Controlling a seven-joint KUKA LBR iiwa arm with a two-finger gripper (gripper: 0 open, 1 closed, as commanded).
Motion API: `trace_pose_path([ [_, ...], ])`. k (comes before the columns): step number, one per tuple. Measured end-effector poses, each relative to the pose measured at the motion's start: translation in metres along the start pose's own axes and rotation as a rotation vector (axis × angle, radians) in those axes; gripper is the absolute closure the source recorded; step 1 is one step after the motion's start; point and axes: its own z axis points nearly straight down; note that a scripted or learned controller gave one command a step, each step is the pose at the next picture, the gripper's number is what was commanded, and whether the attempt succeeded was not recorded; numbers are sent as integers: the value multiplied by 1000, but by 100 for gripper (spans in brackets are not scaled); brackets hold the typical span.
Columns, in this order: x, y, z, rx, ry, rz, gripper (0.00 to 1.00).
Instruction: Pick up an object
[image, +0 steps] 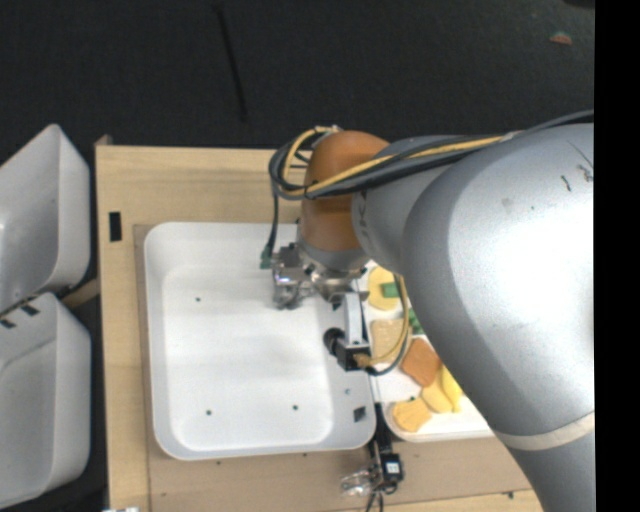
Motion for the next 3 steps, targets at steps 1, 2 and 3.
trace_pose_path([
  [1, 31, 72, -111, -5, 3, -6, 100],
  [2, 15, 63, -7, 7, 1, -3, 100],
  [3, 13, 67, 3, 13, 2, -3, 100],
])
